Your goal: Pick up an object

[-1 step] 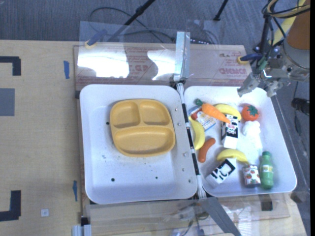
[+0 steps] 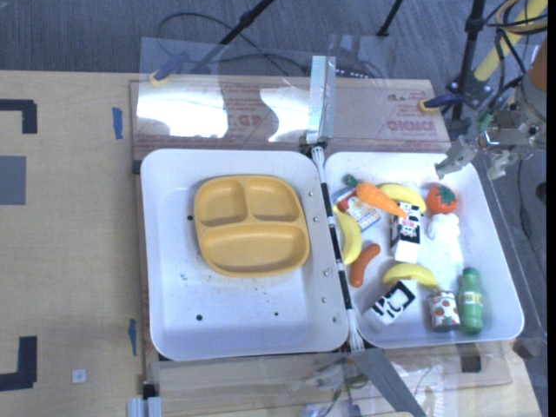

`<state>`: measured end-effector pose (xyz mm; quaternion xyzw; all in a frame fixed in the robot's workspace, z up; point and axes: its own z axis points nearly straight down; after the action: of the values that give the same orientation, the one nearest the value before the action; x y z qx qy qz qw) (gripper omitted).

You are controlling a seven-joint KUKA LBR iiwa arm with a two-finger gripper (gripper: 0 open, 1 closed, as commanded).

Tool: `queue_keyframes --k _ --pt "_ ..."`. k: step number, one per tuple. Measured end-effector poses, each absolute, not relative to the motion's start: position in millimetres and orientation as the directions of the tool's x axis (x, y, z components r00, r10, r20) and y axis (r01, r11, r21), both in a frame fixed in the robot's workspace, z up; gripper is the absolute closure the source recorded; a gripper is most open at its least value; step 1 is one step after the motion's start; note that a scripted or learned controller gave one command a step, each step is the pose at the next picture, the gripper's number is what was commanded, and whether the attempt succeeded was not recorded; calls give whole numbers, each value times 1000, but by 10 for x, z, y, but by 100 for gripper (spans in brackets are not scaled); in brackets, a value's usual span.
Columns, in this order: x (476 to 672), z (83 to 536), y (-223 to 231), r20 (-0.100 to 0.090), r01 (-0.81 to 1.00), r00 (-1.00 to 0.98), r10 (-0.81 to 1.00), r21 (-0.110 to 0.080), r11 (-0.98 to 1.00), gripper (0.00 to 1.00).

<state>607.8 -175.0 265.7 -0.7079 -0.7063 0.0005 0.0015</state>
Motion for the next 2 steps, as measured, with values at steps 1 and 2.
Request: queue_keyframes --k 1,2 --pt "6111 2993 -1534 -4 969 -245 969 5 245 0" --pt "6072 1786 -1569 -1 936 -352 936 1 352 0"
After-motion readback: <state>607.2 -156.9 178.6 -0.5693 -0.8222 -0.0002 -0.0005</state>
